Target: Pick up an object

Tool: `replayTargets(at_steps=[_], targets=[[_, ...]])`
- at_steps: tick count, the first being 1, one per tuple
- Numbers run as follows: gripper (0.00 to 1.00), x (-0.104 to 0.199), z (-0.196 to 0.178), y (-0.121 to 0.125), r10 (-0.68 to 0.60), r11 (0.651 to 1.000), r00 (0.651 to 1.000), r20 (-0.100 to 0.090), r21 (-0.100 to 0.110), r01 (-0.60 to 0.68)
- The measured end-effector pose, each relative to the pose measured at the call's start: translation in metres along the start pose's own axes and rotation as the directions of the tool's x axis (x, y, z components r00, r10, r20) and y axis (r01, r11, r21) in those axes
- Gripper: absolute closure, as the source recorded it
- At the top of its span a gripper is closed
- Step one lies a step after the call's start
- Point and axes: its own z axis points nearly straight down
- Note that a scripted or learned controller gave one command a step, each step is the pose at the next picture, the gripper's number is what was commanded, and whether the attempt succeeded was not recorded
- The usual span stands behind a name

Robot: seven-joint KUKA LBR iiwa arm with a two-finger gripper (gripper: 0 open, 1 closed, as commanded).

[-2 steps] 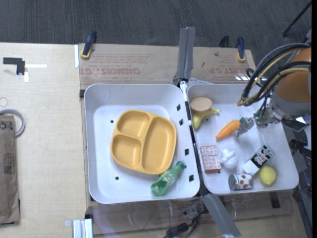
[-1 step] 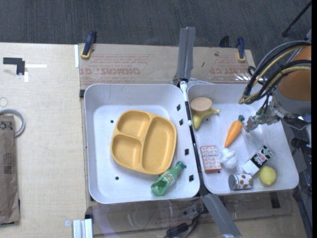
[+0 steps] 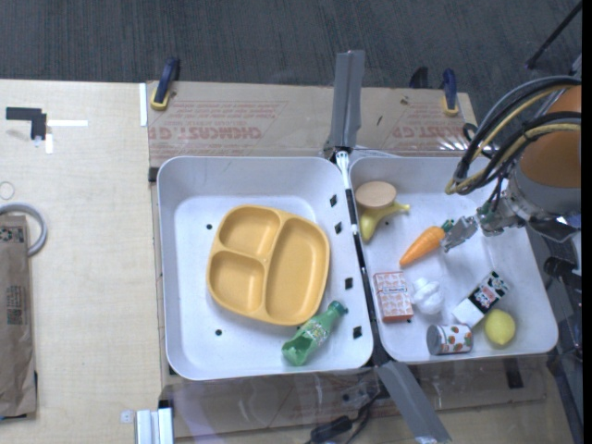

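camera view | end effector point(image 3: 458, 234) touching carrot's point(image 3: 422, 245) right tip | grip state: cannot tell

Faint red print, upside down, on the cardboard sheet point(image 3: 277, 123) behind the bins; too blurred to read.

The arm point(image 3: 553, 160) runs off the right edge, so just its orange band and wrist show. At the gripper point(image 3: 460, 233), beside the carrot point(image 3: 423, 244), the fingers are too small and blurred to read. The carrot's green top is lost against the gripper. Below the carrot, print on the small box point(image 3: 394, 296), the can point(image 3: 450, 339) and the carton point(image 3: 483, 298) is too small to read. Far left of the carrot, a brown bag point(image 3: 16, 322) is cut by the left edge. The bottle point(image 3: 314, 333) overlaps 1 corner of the yellow tray point(image 3: 268, 264).
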Motion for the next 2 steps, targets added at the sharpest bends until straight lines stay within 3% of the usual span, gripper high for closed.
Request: replayTargets(at_steps=[1,2], targets=[[0.00,-0.004,-0.070,-0.017,0.060,0.998,0.998,-0.002,0.002,-0.060],[0.00,0.021,0.010,0.003,-0.066,0.998,0.998,-0.004,0.002,0.066]])
